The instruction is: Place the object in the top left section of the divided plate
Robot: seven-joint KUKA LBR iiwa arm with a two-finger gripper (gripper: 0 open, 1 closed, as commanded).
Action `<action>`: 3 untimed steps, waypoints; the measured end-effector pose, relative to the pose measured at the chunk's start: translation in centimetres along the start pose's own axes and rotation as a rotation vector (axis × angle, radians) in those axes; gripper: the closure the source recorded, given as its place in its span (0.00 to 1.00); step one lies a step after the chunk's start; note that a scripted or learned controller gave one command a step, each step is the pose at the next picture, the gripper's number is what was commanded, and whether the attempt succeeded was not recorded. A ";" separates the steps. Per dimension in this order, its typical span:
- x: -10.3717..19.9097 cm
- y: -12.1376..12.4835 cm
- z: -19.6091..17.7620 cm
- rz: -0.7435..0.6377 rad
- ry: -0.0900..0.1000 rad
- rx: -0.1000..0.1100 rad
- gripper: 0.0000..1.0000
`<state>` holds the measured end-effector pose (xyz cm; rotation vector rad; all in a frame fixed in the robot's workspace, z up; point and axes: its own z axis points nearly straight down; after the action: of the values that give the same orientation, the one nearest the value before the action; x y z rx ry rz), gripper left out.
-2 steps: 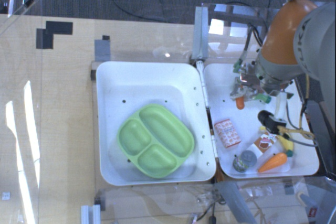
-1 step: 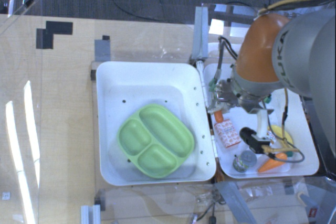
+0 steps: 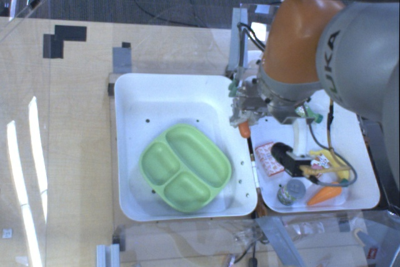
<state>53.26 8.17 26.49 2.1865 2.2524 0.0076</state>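
Note:
A green divided plate (image 3: pixel 143 167) with three sections lies tilted in the left white bin (image 3: pixel 128 134). My gripper (image 3: pixel 243 123) hangs over the wall between the two bins, just right of the plate's upper right rim. A small orange object (image 3: pixel 244 130) sits at its fingertips, and the fingers look shut on it. The grey arm with its orange band reaches in from the right and hides the back of the right bin.
The right bin (image 3: pixel 369 194) holds a red and white packet (image 3: pixel 269 159), a round silver can (image 3: pixel 291 189) and an orange carrot (image 3: pixel 325 195) near its front. A grey post (image 3: pixel 236 40) stands behind the bins.

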 end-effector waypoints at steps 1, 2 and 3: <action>6.0 -4.5 2.2 0.128 -0.001 0.005 1.00; 10.5 -4.3 7.8 -0.064 -0.001 0.005 1.00; 10.5 -4.3 7.8 -0.063 -0.001 0.005 0.00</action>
<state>48.69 18.50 18.69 2.1166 2.3218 0.0013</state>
